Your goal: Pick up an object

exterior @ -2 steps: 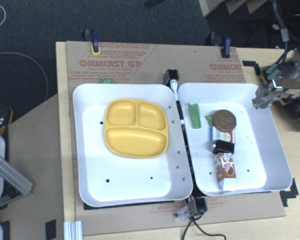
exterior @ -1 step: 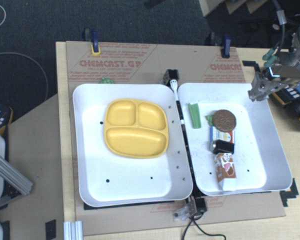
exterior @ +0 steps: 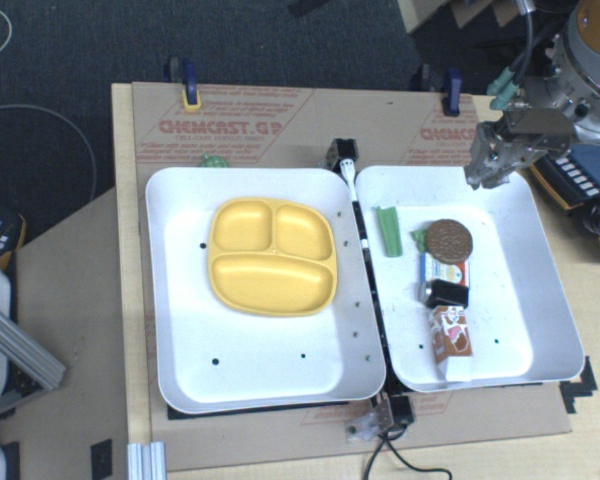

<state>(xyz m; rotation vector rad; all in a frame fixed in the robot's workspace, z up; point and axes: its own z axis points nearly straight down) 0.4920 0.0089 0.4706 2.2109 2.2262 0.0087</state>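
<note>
In the right bin [exterior: 540,268] lie a green stick [exterior: 389,231], a round brown cookie [exterior: 448,239], a blue and white packet [exterior: 442,270] under it, a small black block [exterior: 447,293] and a brown wrapped bar [exterior: 451,340]. My gripper [exterior: 485,171] hangs over the bin's far right corner, above and to the right of the cookie. Nothing shows between its fingers.
The left bin [exterior: 180,298] holds a yellow divided plate [exterior: 274,256]. Blue clamps [exterior: 189,80] pin the cardboard at the back edge. A black clip [exterior: 342,153] sits where the bins meet at the far side.
</note>
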